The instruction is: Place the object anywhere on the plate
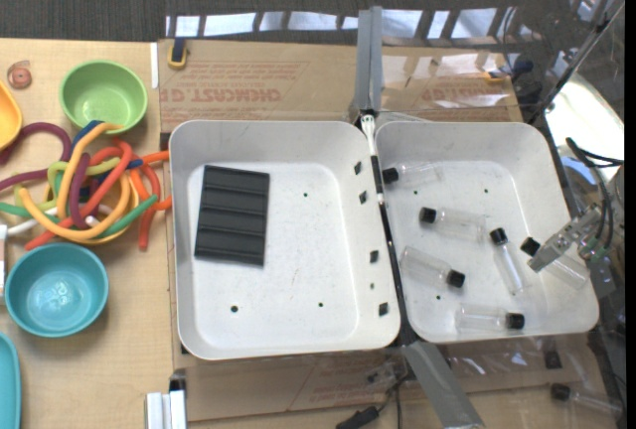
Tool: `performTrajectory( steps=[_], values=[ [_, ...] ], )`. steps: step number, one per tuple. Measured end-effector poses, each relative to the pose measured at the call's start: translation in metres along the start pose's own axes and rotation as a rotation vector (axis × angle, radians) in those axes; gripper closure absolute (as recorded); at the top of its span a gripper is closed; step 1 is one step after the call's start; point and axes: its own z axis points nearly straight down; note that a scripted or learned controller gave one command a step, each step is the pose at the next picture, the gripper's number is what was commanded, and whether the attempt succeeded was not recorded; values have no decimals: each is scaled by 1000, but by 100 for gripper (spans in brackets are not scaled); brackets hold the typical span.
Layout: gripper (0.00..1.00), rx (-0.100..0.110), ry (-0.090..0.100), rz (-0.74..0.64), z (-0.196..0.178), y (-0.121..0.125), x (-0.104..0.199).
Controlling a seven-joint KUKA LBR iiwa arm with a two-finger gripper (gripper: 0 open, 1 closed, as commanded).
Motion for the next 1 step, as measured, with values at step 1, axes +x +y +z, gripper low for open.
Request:
performTrajectory(
  steps=[1],
  values=[
    [100, -1, -3, 3, -32, 23, -17]
  ],
)
